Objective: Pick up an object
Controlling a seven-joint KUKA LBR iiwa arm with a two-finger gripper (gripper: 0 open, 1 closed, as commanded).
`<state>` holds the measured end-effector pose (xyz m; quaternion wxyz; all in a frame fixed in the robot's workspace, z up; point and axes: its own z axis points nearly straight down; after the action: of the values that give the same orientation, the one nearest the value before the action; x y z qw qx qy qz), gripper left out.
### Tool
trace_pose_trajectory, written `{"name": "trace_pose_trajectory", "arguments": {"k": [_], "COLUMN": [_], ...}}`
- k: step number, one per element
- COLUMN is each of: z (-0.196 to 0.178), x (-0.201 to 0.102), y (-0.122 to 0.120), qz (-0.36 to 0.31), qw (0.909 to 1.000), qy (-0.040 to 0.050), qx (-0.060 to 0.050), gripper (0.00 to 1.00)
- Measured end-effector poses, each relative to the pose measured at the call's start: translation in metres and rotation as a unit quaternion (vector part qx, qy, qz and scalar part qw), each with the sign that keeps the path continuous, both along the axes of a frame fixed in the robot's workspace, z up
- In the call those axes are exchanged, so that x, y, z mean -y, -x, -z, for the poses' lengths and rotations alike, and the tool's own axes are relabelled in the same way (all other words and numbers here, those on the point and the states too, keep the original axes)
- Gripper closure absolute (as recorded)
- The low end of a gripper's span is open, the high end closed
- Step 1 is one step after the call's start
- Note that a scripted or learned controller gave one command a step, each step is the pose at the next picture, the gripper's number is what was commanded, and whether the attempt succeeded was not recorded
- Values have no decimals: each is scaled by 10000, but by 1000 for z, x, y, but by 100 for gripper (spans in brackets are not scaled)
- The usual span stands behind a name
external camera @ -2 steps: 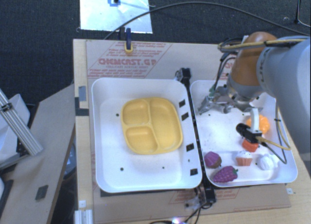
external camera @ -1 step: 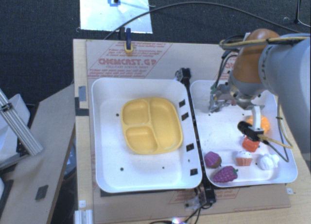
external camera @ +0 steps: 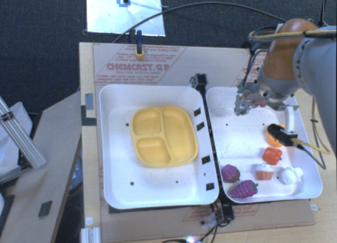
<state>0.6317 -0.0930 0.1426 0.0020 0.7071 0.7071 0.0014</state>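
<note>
Yellow divided plate [external camera: 164, 135] is sitting in the left bin [external camera: 118, 184]. Gripper [external camera: 241, 107] is hovering over the right bin [external camera: 310, 186] — toy foods [external camera: 263, 171] are lying well apart from it.

Red print reading "CHEMCAST GP" runs across the protective sheet [external camera: 139, 60] just behind the left bin [external camera: 113, 147].

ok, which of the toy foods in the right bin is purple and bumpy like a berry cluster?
The purple grape bunch at the right bin's front edge. The plum-coloured piece beside it is smooth and round; the others are orange-red, cupcake-like, or white.
</note>
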Motion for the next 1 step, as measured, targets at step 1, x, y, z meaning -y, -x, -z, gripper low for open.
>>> {"name": "trace_pose_trajectory", "arguments": {"k": [1], "z": [-46], "x": [-2], "y": [-8], "qz": [-25], "qw": [10000], "qy": [0], "qx": [9], "gripper": [100]}}
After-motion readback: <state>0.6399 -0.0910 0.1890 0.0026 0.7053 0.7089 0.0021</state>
